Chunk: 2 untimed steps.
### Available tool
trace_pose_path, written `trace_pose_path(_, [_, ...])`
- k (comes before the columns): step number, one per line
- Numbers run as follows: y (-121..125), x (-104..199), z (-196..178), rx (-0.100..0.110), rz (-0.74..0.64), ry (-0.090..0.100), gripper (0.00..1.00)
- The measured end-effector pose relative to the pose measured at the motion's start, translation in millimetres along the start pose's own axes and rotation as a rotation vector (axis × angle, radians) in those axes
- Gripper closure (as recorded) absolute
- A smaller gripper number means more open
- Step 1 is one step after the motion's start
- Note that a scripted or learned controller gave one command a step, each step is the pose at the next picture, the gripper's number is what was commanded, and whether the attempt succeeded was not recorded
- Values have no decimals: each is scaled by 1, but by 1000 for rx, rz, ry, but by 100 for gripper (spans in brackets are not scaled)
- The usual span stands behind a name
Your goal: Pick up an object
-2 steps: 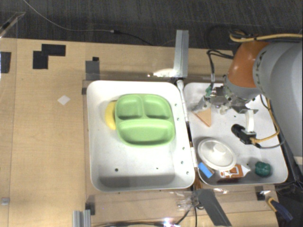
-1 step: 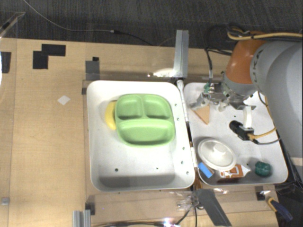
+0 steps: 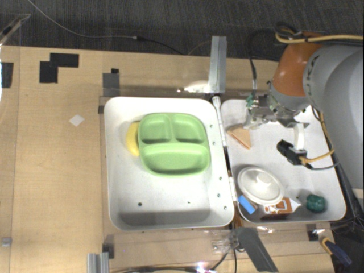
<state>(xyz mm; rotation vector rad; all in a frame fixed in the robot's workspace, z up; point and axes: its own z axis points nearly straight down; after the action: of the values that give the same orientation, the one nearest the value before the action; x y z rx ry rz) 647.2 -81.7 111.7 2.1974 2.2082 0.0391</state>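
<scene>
Fingers of the gripper (image 3: 257,114) hang low over the right white bin (image 3: 335,201); their spread is too blurred to tell, and nothing appears held. Pickup seems still ahead. Nearest is the tan wedge-shaped block (image 3: 241,137), lying just below-left of them.

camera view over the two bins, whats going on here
A grey robot arm reaches in from the right, its end effector hanging over the top of the right bin, close to a tan wedge. Nothing shows between its fingers, so no pick is confirmed. Lower in that bin sit a white bowl, a blue item, an orange-and-white carton and a dark green object. The left bin holds a green divided tray over something yellow.
</scene>
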Motion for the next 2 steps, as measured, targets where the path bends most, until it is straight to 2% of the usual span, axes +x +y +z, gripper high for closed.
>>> trace_pose_path(1, [-1,-57,-22,27,-354,4,100])
trace_pose_path(2, [-1,-57,-22,28,-354,4,0])
